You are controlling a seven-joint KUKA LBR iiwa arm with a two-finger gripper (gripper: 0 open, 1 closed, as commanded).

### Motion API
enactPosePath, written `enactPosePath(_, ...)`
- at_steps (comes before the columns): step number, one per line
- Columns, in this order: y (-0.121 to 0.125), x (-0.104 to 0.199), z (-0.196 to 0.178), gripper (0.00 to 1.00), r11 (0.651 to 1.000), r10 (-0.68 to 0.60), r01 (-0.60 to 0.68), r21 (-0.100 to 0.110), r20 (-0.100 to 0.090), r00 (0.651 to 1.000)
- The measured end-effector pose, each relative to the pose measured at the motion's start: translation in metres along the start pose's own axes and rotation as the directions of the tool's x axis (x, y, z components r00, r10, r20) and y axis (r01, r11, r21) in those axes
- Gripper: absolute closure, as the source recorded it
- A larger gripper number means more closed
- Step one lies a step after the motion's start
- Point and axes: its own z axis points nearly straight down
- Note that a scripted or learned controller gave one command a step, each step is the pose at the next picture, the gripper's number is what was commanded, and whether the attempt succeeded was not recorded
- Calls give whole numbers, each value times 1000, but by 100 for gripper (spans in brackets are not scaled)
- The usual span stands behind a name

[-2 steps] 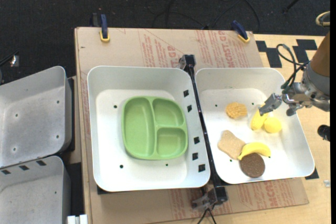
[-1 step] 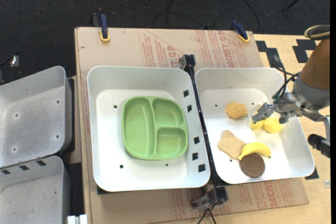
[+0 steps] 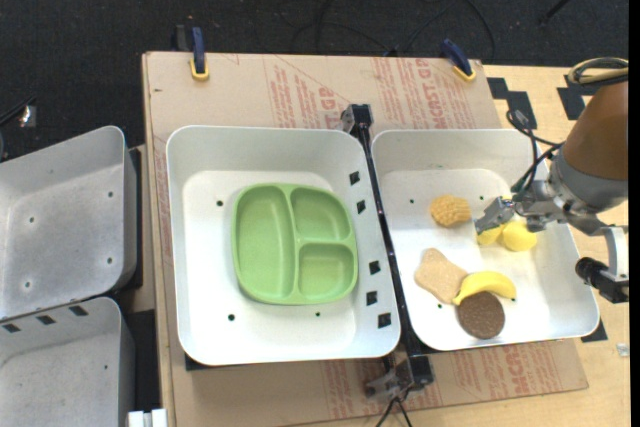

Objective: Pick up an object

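In the right bin (image 3: 560,315) lie several food items. A yellow lemon-like piece (image 3: 517,237) sits at mid right, and my gripper (image 3: 498,217) is low over its upper left side, partly covering it. An orange-yellow bumpy piece (image 3: 450,210) lies to the gripper's left. Nearer the front are a tan bread slice (image 3: 436,273), a banana (image 3: 487,286) and a round brown cookie (image 3: 481,316), close together. The grey arm (image 3: 600,150) reaches in from the right.
The left bin (image 3: 200,315) holds a green divided plate (image 3: 296,243). A black divider with clamps (image 3: 372,215) runs between the bins. Two white trays (image 3: 60,215) lie off the bench at the left. Cables hang near the arm at the right.
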Motion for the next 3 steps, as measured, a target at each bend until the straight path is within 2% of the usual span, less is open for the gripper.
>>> enactPosePath(1, 0, -1, -8, 100, 1000, 0, 0, -1, 2, 1000)
enactPosePath(2, -2, 5, -54, 100, 1000, -3, 3, 22, -12, 1000)
enactPosePath(3, -7, -3, -109, 100, 1000, 0, 0, 19, -10, 1000)
